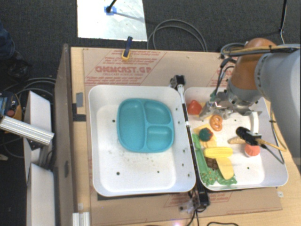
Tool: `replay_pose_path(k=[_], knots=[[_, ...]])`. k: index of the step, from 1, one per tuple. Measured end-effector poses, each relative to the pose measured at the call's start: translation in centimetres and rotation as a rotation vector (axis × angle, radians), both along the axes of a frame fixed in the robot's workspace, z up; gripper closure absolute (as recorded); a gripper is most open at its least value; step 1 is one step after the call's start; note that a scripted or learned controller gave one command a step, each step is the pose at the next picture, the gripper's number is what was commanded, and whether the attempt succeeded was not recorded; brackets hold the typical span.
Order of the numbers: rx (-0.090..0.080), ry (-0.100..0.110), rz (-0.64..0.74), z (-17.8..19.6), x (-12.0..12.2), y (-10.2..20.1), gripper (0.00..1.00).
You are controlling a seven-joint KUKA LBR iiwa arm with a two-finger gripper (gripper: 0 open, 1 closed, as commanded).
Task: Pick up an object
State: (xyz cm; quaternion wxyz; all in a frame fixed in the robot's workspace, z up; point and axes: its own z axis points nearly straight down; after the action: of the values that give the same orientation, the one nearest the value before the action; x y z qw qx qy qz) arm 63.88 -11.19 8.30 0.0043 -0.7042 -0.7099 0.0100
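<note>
Currently claw (pixel 217 108) hangs over right bin (pixel 275 173), upper left part; finger state cannot tell. Nearest candidate, orange pretzel ring (pixel 216 122), lies just below it, toward camera; red piece (pixel 194 108) to its left.

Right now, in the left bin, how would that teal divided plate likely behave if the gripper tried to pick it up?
The teal plate looks moulded and stiff, so probably no flopping. It lies flat in the left bin, offering little edge to pinch. Its smooth surface may slip; likely light.

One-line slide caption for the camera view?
Arm's gripper poised over toy-filled right bin; teal plate in left bin.
</note>
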Motion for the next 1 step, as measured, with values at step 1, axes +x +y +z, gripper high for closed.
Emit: replay_pose_path(k=[1], knots=[[0.007, -0.024, -0.002, 1.30, 0.48, 0.46, 1.00]])
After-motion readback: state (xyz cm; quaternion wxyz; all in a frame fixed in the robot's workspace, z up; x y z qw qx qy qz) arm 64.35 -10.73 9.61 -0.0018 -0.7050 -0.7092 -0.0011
